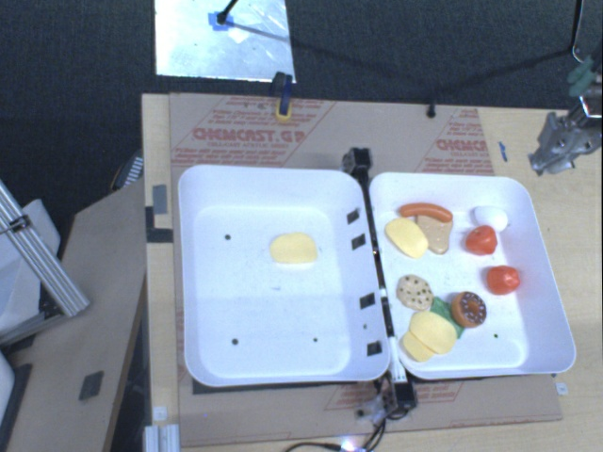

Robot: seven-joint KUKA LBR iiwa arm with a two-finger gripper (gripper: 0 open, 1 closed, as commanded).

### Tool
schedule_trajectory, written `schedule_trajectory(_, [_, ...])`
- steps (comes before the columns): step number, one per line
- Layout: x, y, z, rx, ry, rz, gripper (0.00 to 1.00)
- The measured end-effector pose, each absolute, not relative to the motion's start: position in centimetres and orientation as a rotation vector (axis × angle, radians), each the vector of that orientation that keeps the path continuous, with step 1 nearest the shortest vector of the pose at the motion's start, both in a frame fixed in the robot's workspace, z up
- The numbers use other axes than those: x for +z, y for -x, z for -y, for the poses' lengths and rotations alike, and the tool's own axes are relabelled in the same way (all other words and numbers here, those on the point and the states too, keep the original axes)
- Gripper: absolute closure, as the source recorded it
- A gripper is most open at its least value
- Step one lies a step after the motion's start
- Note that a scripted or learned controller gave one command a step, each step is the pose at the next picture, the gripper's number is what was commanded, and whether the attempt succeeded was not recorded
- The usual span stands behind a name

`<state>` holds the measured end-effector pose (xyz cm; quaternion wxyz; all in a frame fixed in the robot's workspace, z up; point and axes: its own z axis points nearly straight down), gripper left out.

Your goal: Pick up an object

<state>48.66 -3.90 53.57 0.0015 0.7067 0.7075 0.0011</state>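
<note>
Since the gripper [562, 149] hangs off the bench's far right edge, grip state unclear, the red tomato [502, 279] looks light, slick, best pinched across its middle.

My pincer [563, 147] hangs at the worktop's [415, 121] far right edge, outside both bins. The left bin [217, 347] holds one pale yellow piece [294, 249]. The right bin [537, 252] holds a sausage [425, 211], two red tomatoes [481, 240], a cookie [414, 292] and a doughnut [468, 309].
</note>
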Motion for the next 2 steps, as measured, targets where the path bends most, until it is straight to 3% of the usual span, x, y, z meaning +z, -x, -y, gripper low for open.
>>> schedule_trajectory(1, [53.3, -57.4, 12.3, -0.001, -2.223, -2.213, 1.0])
schedule_trajectory(2, [49.1, -52.2, 10.3, -0.002, -2.219, -2.227, 1.0])
